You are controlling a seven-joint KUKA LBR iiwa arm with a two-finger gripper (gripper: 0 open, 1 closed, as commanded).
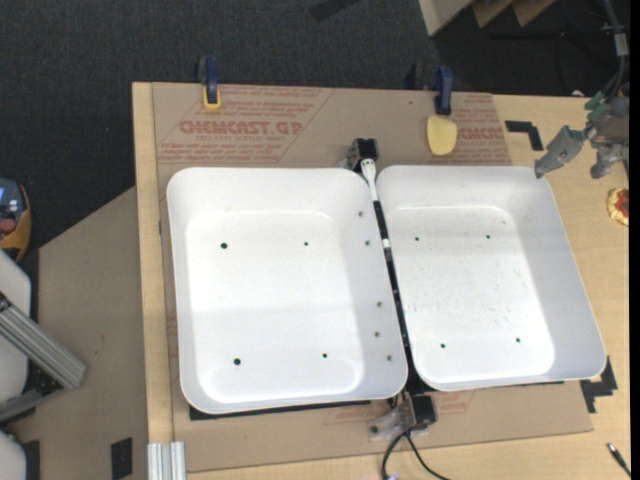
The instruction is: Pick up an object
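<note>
My gripper hangs at the far right, over the cardboard just beyond the right bin's far right corner. Its two grey fingers stand spread apart with nothing between them. A small yellow object lies on the cardboard behind the right bin, to the left of the gripper. A small red and yellow thing shows at the right edge, below the gripper. The left bin sits well away from the gripper.
Both bins rest on a cardboard sheet on the bench. Two blue clamps pin its far edge. A black cable and bracket run between the bins. An aluminium rail lies at the left.
</note>
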